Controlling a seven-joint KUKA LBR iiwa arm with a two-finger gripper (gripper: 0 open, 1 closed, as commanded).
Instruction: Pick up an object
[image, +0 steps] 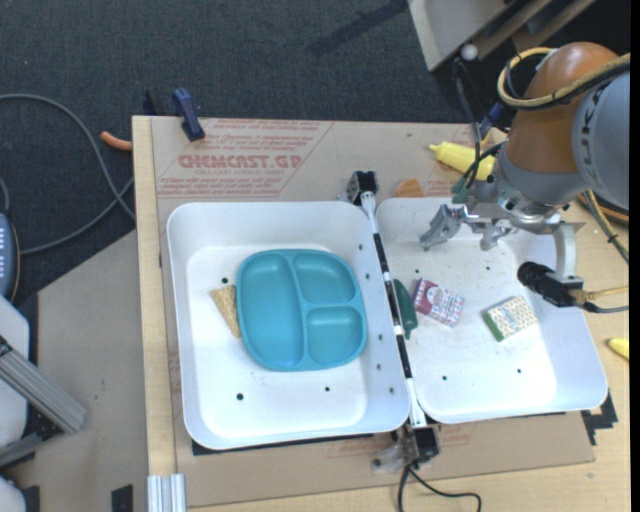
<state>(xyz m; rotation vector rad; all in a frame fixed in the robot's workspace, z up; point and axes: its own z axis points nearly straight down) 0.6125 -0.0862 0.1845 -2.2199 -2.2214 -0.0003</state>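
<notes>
Gripper (467, 226) hangs with jaws open and empty at the right bin's (560, 395) far edge, apparently before a grasp; next it must descend onto the packet (438, 301) nearby.

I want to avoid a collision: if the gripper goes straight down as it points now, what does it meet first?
Probably bare floor of the right bin. The gripper hangs above its back part; the pink packet lies nearer the camera, though depth is unclear.

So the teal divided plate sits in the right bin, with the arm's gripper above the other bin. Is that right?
Not quite. The camera view shows the teal divided plate in the left bin, not the right one. The gripper is above the right bin, so the two are indeed over different bins.
</notes>
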